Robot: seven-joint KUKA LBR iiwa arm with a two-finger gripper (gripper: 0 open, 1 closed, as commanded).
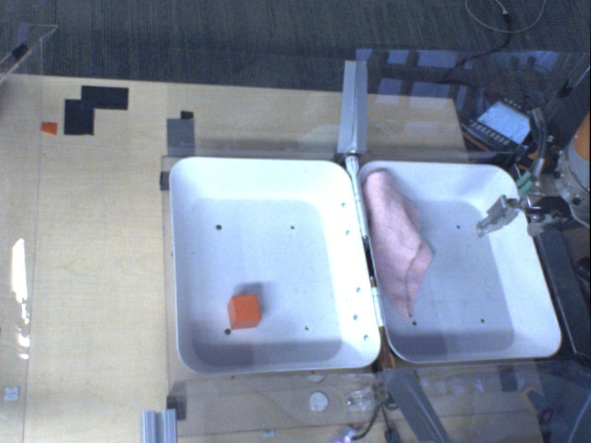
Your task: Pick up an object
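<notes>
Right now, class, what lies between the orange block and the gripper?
In the camera view, between the orange block and the gripper lie the bins' adjoining rims and a pink cloth along the right bin's left side.

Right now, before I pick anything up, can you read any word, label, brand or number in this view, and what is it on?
No readable text.
Device with a lit screen beyond the right bin: content too blurred to read.
Orange block in the left bin: no marking seen.
Pink cloth: no label seen.
Black patches on the bench: plain shapes, no lettering.

The arm (574, 169) is cut off by the right edge.
</notes>
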